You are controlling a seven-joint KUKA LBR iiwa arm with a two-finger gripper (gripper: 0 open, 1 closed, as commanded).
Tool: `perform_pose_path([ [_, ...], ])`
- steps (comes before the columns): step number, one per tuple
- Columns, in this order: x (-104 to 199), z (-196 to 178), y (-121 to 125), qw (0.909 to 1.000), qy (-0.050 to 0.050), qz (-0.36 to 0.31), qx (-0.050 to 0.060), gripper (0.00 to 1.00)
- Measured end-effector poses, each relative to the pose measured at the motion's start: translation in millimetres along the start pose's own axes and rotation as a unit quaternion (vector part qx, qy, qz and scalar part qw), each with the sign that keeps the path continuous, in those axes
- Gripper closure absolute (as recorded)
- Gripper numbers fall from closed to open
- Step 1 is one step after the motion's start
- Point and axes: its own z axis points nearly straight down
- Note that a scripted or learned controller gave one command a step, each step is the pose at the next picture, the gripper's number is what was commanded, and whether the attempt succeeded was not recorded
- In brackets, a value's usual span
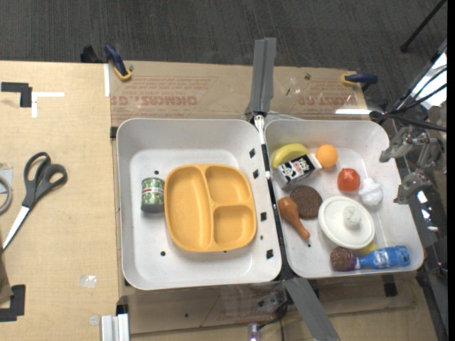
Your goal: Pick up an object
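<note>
Crowded right bin — left bin (roomier)

Two white bins; one yellow tray; one can; one scissors.

The cardboard sheet behind the bins bears red print, too blurred to read.

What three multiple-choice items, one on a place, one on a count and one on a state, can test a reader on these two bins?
1. Where is the green can?
A. left bin, beside the yellow tray
B. right bin
C. on the scissors

2. How many sections has the yellow tray?
A. two
B. three
C. five

3. How does the blue bottle rest?
A. upright
B. lying on its side
C. hanging

Answers: 1 A, it sits in the left bin at the tray's left edge. 2 B, three hollows show. 3 B, it lies along the right bin's near wall.
</note>
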Motion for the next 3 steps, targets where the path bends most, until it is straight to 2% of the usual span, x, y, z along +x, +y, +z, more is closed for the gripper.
perform_pose_path([
  [1, -33, 142, 4, 0.9984, -0.005, -0.056, 0.002, 0.00],
  [2, -73, 162, 68, 0.9993, -0.004, 0.038, 0.001, 0.00],
  [3, -2, 158, 91, 0.9994, -0.008, 0.035, 0.001, 0.00],
])
